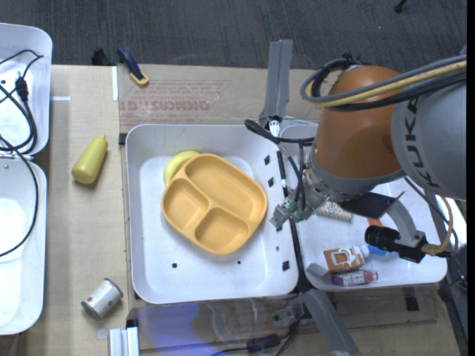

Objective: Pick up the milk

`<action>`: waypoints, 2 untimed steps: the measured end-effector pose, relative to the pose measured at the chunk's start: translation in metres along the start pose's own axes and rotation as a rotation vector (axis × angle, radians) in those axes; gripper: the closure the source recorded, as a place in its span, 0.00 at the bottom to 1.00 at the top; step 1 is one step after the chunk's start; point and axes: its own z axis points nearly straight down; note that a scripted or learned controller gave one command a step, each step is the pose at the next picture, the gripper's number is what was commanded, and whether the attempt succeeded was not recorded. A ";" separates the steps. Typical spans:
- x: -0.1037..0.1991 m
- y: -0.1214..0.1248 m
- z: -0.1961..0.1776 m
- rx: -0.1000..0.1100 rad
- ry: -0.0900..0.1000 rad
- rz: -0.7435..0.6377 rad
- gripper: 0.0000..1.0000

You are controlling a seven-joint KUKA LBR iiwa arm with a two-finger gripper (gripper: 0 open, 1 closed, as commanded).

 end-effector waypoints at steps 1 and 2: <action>0.043 0.033 0.030 0.001 0.001 -0.115 1.00; 0.068 0.085 0.017 0.000 -0.001 0.020 1.00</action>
